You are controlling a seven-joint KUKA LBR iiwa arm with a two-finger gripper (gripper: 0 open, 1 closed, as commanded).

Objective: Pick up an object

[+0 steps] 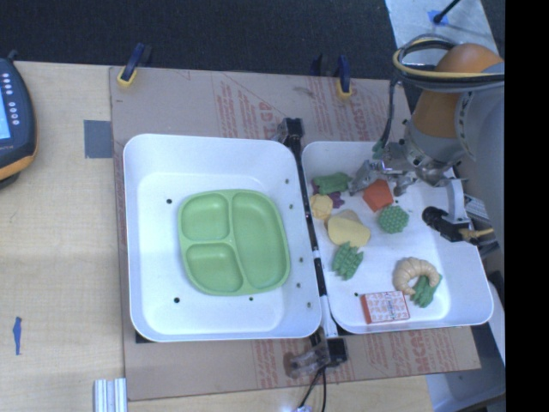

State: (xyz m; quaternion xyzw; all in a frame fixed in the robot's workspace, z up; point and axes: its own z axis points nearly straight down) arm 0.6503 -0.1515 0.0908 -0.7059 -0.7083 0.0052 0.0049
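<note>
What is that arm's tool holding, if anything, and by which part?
It cannot be told. The tool sits low over the right bin, right beside the red block, but no hold on it is visible.

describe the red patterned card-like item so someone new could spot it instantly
Start at the right white bin, the one full of toy food. Go to its near edge, left of centre: the small flat card lies there by itself, below the croissant. It is the one flat rectangular piece, red and white print, among rounded, chunky toys.
</note>
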